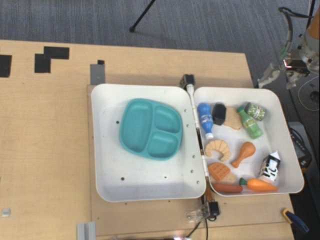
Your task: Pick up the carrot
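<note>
The carrot (261, 185) lies on its side at about five o'clock in the right bin (287, 126), against the near wall, its orange body pointing toward three o'clock and its green top toward nine. Just beside that green end lies a red sausage (227, 188), and above the sausage, toward eleven o'clock of it, sits a round waffle (220, 172). A croissant (219, 148) rests at the bin's nine o'clock side, and a chicken drumstick (243, 153) lies near the middle, tilted. A black-and-white milk carton (270, 167) stands at four o'clock, just above the carrot. Along the top of the bin are a blue bottle (204, 119), a black object (219, 114) next to it, a tan piece (232, 119) touching that, a green bottle (250, 124) and a green can (256, 112) at one o'clock. The left bin (107, 144) holds a teal divided plate (150, 128) near its centre (three compartments, tilted a little). Both bins sit on the light wooden bench (45, 149). The arm's end (295, 59) shows at the picture's two o'clock corner, off the bench and well apart from the carrot; whether the fingers are wide or narrow cannot be told from here.
</note>
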### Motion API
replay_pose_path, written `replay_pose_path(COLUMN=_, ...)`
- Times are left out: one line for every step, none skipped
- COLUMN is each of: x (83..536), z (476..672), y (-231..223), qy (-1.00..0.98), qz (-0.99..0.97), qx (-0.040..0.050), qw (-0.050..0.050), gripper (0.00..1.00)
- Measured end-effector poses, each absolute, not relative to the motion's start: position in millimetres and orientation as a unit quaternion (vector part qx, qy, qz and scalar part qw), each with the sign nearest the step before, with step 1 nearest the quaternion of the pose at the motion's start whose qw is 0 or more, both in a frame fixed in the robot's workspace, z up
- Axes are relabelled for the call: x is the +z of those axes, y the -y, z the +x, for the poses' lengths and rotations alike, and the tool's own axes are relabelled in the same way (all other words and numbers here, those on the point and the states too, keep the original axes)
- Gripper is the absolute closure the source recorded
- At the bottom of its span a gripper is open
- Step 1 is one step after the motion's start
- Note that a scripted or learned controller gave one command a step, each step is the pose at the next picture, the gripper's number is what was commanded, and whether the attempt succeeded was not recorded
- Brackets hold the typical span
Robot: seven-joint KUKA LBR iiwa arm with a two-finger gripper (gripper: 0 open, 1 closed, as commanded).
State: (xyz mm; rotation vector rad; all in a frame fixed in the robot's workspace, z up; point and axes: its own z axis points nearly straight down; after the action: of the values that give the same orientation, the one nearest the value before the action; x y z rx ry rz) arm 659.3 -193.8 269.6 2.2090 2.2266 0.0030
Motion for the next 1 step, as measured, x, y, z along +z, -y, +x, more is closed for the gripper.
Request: replay_pose_path(x=187.0, z=509.2, y=116.1, qy=-0.724, qz=0.69, qx=-0.0008, qw=-0.004, gripper=0.0)
